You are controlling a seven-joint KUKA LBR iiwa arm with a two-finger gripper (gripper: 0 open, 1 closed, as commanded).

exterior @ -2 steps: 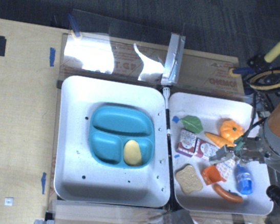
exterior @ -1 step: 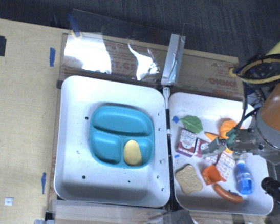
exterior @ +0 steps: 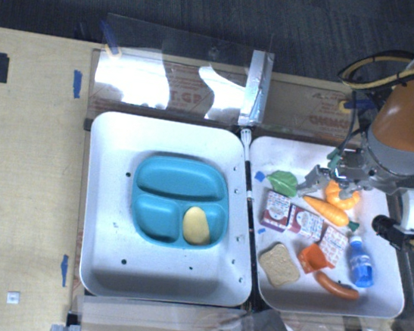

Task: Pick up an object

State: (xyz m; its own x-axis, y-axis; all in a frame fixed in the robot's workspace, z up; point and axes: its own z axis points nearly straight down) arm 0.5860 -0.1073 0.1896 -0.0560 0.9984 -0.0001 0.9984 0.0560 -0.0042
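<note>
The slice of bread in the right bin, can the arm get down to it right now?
Probably yes: the slice of bread lies flat and uncovered near the right bin's front-left corner, with the gripper farther back by the carrot.

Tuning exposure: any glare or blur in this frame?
Camera view: strong blown-out glare on the clear plastic sheet behind the bins; mild sheen on the left white bin; the grey gripper looks soft; the blue divided tray and yellow egg-shaped item look sharp.

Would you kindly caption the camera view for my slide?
Gripper hovers over right bin by a carrot and green toy; left bin's blue tray holds a yellow piece.
</note>
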